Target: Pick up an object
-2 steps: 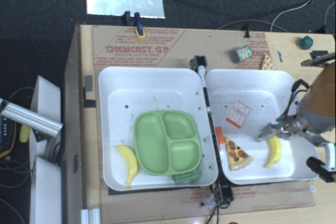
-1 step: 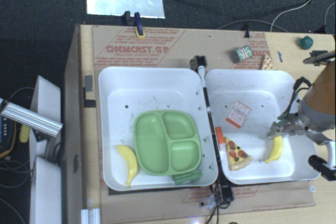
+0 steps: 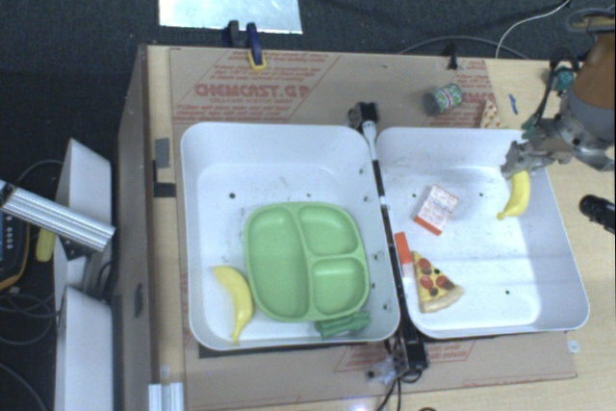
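your gripper [image 3: 525, 161] sits over the far right edge of the right bin [image 3: 558, 303], with the grey arm [image 3: 589, 111] reaching in from the right side. a yellow banana [image 3: 517, 194] hangs just below the gripper, its top end up at the fingers and its tip pointing down toward the bin floor. the fingers look pinched on that top end, so you appear to have the banana held, though the contact spot is small and a bit blurred.

in the same bin you have a small white and red packet [image 3: 437, 208] near the middle, and a toy pizza slice [image 3: 435, 284] near the front left corner, well apart from the banana.

in the left bin [image 3: 207, 207] a green divided plate [image 3: 306, 261] lies toward the front. a second yellow banana [image 3: 236, 299] lies just beside the plate's left front edge, and a green item [image 3: 343, 324] that you can't make out clearly rests at the plate's front edge.

on the desk [image 3: 289, 87] behind the bins a small green can [image 3: 446, 98] lies on its side.
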